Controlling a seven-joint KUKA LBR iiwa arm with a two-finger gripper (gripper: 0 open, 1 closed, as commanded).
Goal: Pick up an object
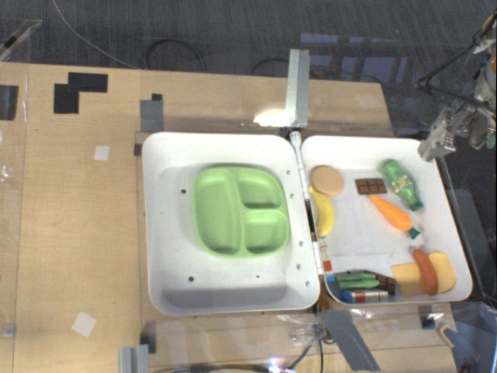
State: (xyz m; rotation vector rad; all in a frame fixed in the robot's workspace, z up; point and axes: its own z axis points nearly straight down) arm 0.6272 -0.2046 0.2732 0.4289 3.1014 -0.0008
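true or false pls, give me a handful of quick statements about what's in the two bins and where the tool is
1. The green divided tray lies in the left bin. True.
2. The banana lies in the left bin beside the tray. False: it lies in the right bin, near the wall between the two bins.
3. The tool is up at the right bin's far right corner, with nothing seen between its fingers. True.
4. The carrot lies on top of the chocolate bar. False: they lie apart, the carrot nearer the green bottle.
5. The sausage rests on the yellow block in the right bin's near right corner. True.
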